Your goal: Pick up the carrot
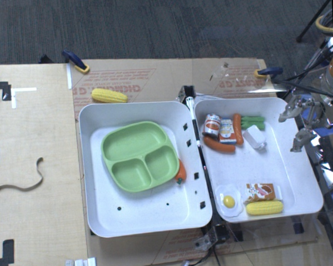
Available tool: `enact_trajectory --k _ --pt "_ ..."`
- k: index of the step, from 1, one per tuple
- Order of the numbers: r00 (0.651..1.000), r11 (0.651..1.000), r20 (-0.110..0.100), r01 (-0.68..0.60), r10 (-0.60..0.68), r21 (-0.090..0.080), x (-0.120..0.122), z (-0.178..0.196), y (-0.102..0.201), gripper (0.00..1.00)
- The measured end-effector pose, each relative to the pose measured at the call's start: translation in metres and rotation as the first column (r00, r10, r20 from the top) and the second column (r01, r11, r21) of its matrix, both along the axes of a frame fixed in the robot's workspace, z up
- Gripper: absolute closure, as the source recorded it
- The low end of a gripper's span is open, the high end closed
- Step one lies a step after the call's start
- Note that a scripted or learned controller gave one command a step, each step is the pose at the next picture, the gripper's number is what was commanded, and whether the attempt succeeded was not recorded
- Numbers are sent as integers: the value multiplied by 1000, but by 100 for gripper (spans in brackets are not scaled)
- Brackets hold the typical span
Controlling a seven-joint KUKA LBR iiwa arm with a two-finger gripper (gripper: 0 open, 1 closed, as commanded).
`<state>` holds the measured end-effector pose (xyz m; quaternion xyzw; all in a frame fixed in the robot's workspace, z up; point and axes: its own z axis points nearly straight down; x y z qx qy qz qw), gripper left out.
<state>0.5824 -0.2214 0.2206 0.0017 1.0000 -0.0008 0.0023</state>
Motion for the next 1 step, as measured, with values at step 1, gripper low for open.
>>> enact_trajectory --k 1 --pt "977 977 -1 215 -215 1 -46 -128 25 0"
